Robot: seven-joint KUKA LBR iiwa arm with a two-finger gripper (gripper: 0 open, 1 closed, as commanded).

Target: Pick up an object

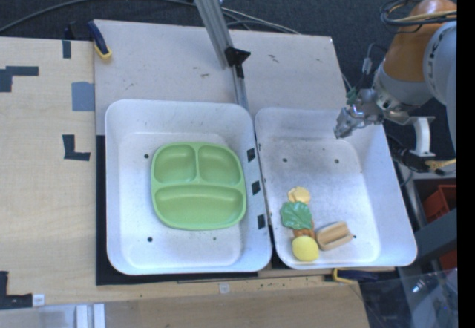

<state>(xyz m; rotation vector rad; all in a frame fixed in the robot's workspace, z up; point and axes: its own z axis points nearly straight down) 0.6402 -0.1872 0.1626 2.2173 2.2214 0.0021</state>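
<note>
The gripper (pixel 346 126) hangs over the far right corner of the right bin (pixel 386 193); whether its jaws are apart or closed cannot be told. Well apart from it, at that bin's near edge, cluster a yellow ball (pixel 305 248), green leafy toy (pixel 296 214), tan block (pixel 333 234) and small yellow piece (pixel 299 194). A green divided plate (pixel 198 185) lies in the left bin (pixel 122 171).

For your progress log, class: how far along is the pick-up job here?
Nothing looks done: the toy food lies in the right bin near its front edge. In hand: the claw hangs over that bin's far right corner, carrying nothing visible. Left: descend, grasp, lift.
</note>
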